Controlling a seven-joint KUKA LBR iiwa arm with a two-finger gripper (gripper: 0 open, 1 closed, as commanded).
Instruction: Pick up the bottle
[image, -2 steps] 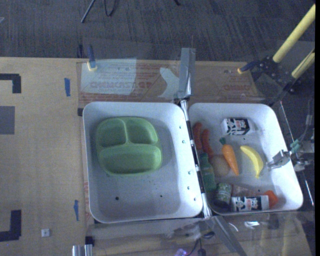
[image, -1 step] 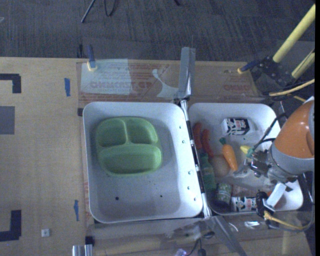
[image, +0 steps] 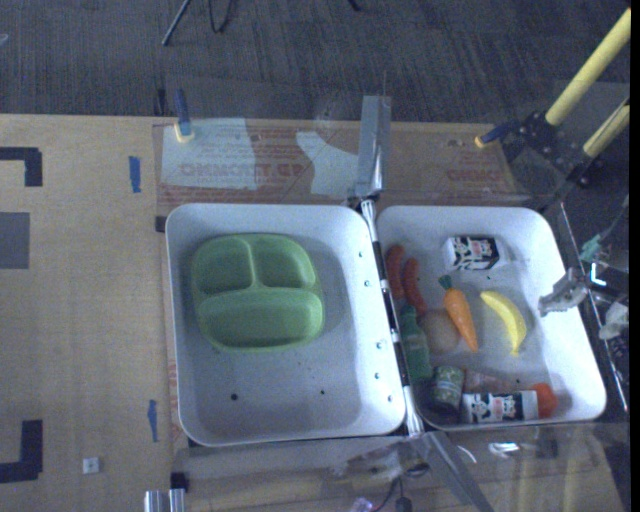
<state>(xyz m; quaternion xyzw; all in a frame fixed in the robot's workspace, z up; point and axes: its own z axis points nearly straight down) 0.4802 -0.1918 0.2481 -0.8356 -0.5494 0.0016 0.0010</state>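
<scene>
Two shallow white bins side by side on a pale wooden desk (image: 80, 300). In the left bin (image: 290, 400), toward its upper left, a green divided plate (image: 258, 290), lying flat, apart from the walls.

In the right bin (image: 530, 235), a crowd of small things. Along its left wall, just right of the seam between the bins, a green bottle (image: 415, 345), lying lengthwise with its neck toward the top of the frame. Above it, two red sausages (image: 404, 276) side by side. Right of the green bottle, touching or nearly so, a beige lump (image: 440, 330), with a carrot (image: 460, 312) slanted against it. Further right, apart from the carrot, a banana (image: 505, 320). Near the upper wall, a small black-and-white carton (image: 472, 252). Below the green bottle, a dark can (image: 447, 385). Along the lower wall, a second bottle (image: 505, 405) on its side, white label with dark print, red cap pointing to the right of the frame.

At the right side of the frame, about mid-height, the gripper (image: 562, 295), grey and metallic, over the right rim of the right bin, well apart from both bottles. Open or closed: impossible to tell at this size. Nothing seen in its grasp.
</scene>
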